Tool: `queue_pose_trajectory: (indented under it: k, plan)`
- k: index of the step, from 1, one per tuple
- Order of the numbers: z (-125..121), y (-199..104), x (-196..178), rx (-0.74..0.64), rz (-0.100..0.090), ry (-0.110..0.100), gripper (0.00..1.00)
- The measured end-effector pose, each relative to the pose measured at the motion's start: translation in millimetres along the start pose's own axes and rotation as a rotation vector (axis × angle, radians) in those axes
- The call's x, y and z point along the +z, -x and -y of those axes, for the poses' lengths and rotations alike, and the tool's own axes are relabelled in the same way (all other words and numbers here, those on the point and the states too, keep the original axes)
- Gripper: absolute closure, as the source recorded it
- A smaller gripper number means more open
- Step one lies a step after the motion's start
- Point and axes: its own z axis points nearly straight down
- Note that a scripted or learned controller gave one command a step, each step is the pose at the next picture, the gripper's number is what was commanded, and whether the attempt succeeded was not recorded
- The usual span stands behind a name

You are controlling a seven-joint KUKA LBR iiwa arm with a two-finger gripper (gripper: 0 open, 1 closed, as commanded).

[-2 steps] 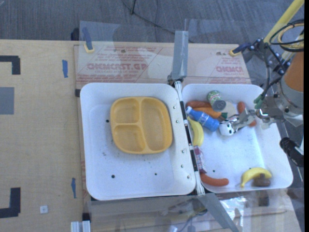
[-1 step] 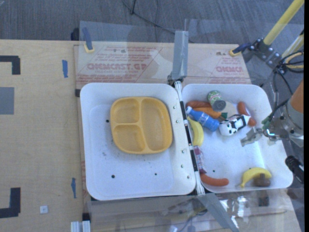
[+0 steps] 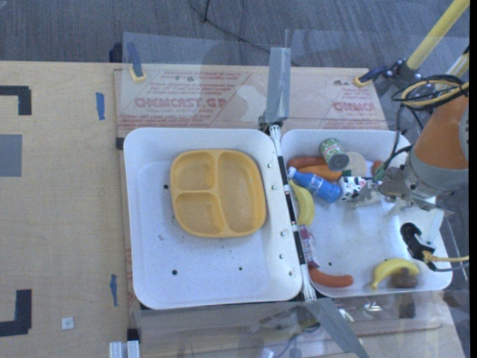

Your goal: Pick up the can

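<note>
The grey arm with its orange band (image 3: 444, 136) reaches in from the right, low over the right-hand shallow white bin (image 3: 350, 256). Its two-finger gripper (image 3: 370, 189) sits at the bin's upper middle, just beside a small black-and-white toy (image 3: 350, 187); whether the tool is apart, together or clamped on anything cannot be told from this slant.

The small can with a green label and pale metal lid (image 3: 334, 154) lies tilted near the far wall of the right bin, apart from the gripper and above-left of it. Just below the can lie an orange carrot-shaped toy (image 3: 313, 166) and a blue plastic bottle with a white cap (image 3: 316, 184), the bottle touching or nearly touching the carrot. A yellow banana (image 3: 303, 203) rests along the bin's left wall, a red sausage-shaped piece (image 3: 331, 278) near the front wall, and a second yellow banana (image 3: 391, 269) at the front right corner (a brownish lump sits against it).

The left white bin (image 3: 149, 271) holds a yellow three-compartment plastic plate (image 3: 218, 192), lying flat towards the bin's far side.
</note>
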Motion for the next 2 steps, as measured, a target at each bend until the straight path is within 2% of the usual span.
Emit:
queue_pose_trajectory:
  k: [1,2]
  plan:
    - [-27,-52,0,0.178,0.007,-0.003,0.0]
    - [-75,-50,2,0.545,0.013,-0.123,0.0]
